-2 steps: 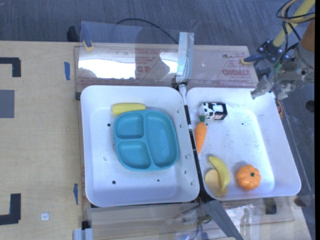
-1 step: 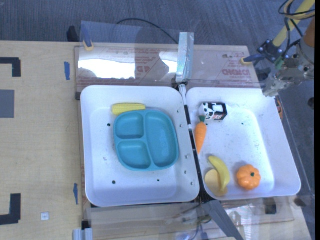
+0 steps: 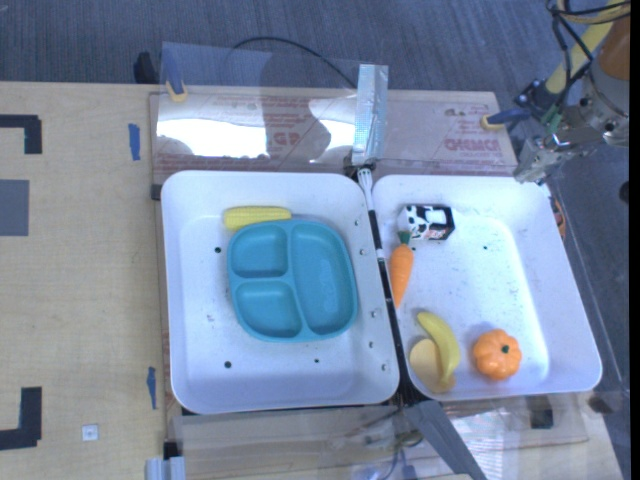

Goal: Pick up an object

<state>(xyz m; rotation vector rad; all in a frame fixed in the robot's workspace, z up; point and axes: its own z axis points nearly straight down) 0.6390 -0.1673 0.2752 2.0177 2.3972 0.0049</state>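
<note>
My pincer (image 3: 535, 158) hangs past the right bin's (image 3: 520, 203) far right corner; can't tell its state. Carrot (image 3: 400, 273) hugs the left wall, middle's wide open.

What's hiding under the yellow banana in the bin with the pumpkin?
A pale yellow round piece pokes out from under the yellow banana in the right white bin. The banana covers part of it, so its full shape is hidden.

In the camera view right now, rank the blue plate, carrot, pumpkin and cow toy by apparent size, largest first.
1. Blue plate, by far the largest.
2. Carrot, longer than the rest but thin.
3 and 4. Pumpkin and cow toy look about alike, so I won't rank them.
</note>
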